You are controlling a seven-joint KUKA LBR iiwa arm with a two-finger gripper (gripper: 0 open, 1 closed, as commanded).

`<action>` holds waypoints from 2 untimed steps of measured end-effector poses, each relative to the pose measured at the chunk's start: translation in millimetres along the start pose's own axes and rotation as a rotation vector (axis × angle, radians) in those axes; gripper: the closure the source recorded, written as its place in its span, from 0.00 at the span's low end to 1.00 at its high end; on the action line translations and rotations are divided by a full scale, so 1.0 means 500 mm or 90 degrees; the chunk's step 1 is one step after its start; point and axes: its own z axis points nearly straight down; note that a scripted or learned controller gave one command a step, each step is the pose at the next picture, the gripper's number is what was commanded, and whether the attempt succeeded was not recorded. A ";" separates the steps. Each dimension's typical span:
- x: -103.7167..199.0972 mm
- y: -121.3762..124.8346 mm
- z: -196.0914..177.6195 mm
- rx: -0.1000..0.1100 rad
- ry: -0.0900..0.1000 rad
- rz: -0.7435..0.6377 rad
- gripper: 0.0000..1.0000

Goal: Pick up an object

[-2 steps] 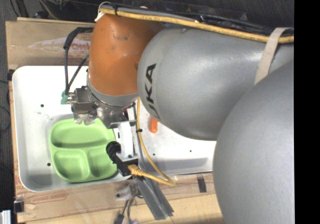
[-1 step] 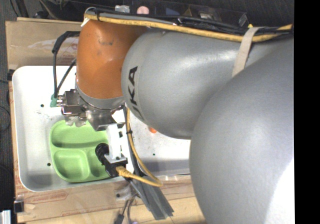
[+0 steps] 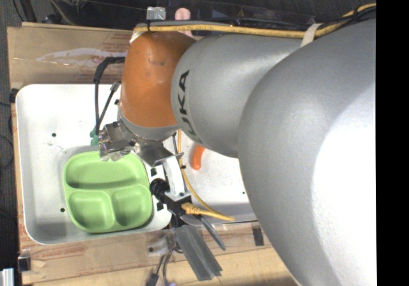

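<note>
Overhead slanted view of the bench (image 3: 57,41) with two shallow white bins side by side. The grey arm (image 3: 287,125) enters from the right and covers most of the right bin (image 3: 220,192); its orange band (image 3: 150,83) sits above the dividing line between the bins. The wrist assembly and the jaws (image 3: 118,144) lie below the band, over the far edge of a green divided tray (image 3: 105,192). Whether the jaws are open or closed cannot be told, as the wrist hides them, and nothing can be seen between them. The green divided tray, with one long compartment and two smaller ones, rests flat in the near part of the left bin (image 3: 38,150), close to that bin's right wall. A small orange object (image 3: 197,157) lies in the right bin, just beside the arm and partly hidden by it. Black and yellow cables (image 3: 192,211) run along the near side of the wrist.
</note>
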 end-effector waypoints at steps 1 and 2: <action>0.079 -0.039 -0.079 -0.003 0.000 0.080 1.00; 0.080 -0.036 -0.093 0.000 -0.001 0.076 1.00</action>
